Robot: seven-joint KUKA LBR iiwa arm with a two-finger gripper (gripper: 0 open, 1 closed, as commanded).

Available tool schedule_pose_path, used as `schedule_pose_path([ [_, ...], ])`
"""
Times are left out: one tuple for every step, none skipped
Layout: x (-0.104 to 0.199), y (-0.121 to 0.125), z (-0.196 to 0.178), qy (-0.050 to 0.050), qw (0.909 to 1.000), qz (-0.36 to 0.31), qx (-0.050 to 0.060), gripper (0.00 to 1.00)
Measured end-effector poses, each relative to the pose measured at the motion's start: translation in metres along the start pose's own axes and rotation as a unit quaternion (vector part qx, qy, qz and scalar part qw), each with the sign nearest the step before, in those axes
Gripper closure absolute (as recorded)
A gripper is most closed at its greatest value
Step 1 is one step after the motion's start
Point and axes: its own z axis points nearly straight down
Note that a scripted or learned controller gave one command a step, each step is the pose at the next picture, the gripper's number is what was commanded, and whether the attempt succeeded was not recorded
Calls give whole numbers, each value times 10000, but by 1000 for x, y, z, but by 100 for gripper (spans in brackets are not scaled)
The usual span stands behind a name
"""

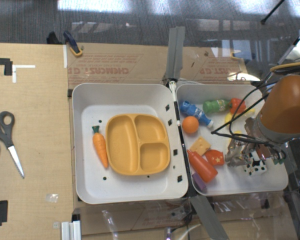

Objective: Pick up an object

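The pincer (250, 160) sits low in the right bin (277, 183), near its front right corner, just beside a small black-and-white object (256, 168); whether it grips anything cannot be told. A tomato (215, 157), cheese wedge (200, 145) and orange (190, 125) lie to its left, while the left bin (82, 144) holds a yellow divided plate (138, 144) and a carrot (100, 147).

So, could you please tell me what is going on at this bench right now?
The grey arm has reached from the right into the right bin, with its gripper low over the bin floor near the toy tomato. Whether it holds anything cannot be told. The orange ball, cheese wedge and blue bottle lie loose nearby. In the left bin, a yellow divided plate sits beside a toy carrot.
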Motion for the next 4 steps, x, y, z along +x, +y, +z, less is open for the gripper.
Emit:
schedule_pose_path([
  [-55,35,0,-13,9987,507,-2,100],
  [-77,50,-1,-15,9814,1922,4,100],
  [-73,57,-2,1,9284,3715,5,100],
  [-63,-32,-22,-18,9687,2481,7,100],
])
